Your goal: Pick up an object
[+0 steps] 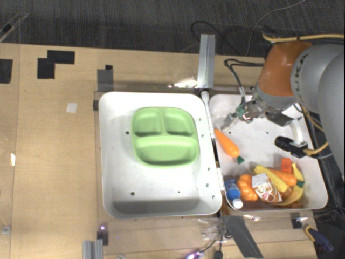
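Right bin: pincer seemingly empty.

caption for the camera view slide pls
Gripper above right bin near carrot; green tray in left bin.

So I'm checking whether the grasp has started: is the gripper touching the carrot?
Apart. The camera view shows bare white bin floor between the gripper and the carrot, which lies alone by the right bin's left wall.

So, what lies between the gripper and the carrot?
Nothing: in the camera view, only bare white bin floor separates the gripper from the carrot.
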Controlling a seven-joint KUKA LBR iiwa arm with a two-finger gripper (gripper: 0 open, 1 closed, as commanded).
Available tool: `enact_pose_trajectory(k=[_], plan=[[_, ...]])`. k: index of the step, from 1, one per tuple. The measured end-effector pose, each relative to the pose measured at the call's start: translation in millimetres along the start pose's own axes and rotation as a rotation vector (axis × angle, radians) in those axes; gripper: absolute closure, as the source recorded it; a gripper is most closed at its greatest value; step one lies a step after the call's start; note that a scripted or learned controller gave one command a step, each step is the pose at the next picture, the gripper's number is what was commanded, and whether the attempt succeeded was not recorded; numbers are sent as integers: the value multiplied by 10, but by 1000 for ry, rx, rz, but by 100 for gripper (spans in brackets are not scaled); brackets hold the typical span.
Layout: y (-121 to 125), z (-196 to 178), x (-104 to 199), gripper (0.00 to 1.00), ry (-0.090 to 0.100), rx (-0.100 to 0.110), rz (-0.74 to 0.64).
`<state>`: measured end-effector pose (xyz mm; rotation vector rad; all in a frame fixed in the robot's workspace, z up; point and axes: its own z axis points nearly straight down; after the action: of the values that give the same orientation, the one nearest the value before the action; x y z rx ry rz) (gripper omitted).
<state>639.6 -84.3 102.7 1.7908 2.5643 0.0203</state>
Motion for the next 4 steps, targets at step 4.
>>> enact_pose_trajectory(k=[4], plan=[[252, -332, -241, 0, 0, 11, -11]])
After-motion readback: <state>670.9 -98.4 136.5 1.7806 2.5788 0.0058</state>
